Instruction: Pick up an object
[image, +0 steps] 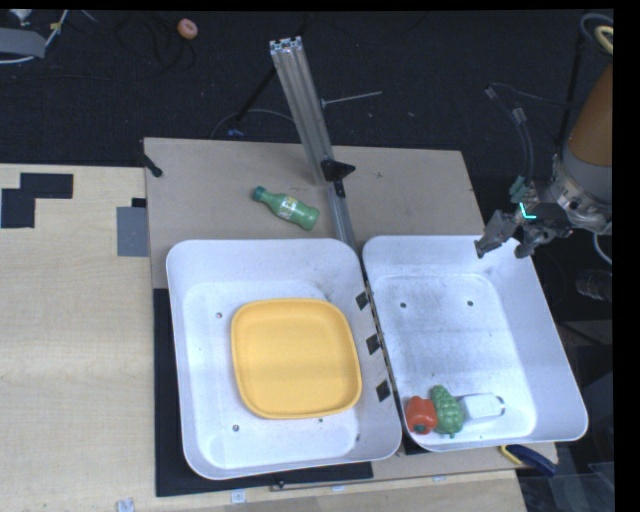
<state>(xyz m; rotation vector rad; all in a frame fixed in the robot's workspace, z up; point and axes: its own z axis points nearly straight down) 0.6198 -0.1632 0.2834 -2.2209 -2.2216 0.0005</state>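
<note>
The right bin (560, 370) serves as the landmark. The pincer (508, 243) hangs at the end of the grey arm (585, 170), just over the bin's far right corner, near its rim. Its two dark fingers (490, 242) are spread apart with a gap between them, and nothing is held in that gap.

Inside the right bin, at its near edge, three small things lie bunched together: a red object (421, 414), a green bumpy object (448, 411) touching it, and a white object (482, 406) just beside the green one. They sit well apart from the pincer, at the opposite end of the bin.

To the left of the right bin, touching it side by side, is the left bin (195, 300), which holds a yellow plate (295, 357). Beyond the left bin, on the bench (400, 185), a green bottle (286, 208) lies on its side. A metal rail (308, 100) slants up from the far junction of the bins.
</note>
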